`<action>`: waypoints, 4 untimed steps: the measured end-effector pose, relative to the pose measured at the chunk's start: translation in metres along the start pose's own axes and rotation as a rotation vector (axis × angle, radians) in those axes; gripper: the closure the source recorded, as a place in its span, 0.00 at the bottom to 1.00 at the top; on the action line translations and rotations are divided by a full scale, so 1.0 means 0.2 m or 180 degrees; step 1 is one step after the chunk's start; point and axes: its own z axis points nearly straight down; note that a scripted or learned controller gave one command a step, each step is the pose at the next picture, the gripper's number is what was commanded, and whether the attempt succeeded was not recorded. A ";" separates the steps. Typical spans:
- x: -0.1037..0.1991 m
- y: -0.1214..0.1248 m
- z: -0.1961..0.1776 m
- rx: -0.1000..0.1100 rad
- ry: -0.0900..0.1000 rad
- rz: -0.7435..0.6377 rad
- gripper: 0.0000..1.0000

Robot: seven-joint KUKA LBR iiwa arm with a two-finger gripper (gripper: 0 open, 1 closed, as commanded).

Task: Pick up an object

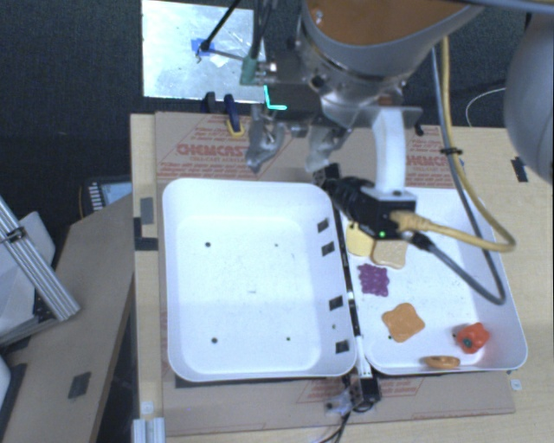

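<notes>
Gripper (286,154) sits above the far rim of the left bin (186,260), roughly over the cardboard sheet (208,143) behind the bins; its two metal fingers (260,149) hang apart with a visible gap and nothing between them. The grey wrist with its orange band (372,17) fills the top centre. A white camera bracket (389,151) with a black box (376,212) and a yellow cable (459,234) hangs from the wrist over the far left corner of the right bin (511,333). Left bin interior: bare white floor with a few small dark dots. Right bin contents, all loose on the floor: a tan slice-shaped piece (391,253) near the left wall, partly under the black box, with a yellow piece (357,239) touching it on its far side; a purple grape-like cluster (373,279) just nearer than the tan piece, close to the left wall; an orange flat piece (402,321) nearer still, toward the middle; a red tomato-like item (472,337) near the near right corner; a small orange oval item (441,362) against the near rim, just beside the red one. All objects lie well apart from the fingers. A blue-and-yellow clamp (232,114) sits at the far edge of the cardboard.
</notes>
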 end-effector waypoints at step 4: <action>-0.37 0.05 0.05 0.0006 -0.0012 0.0033 1.00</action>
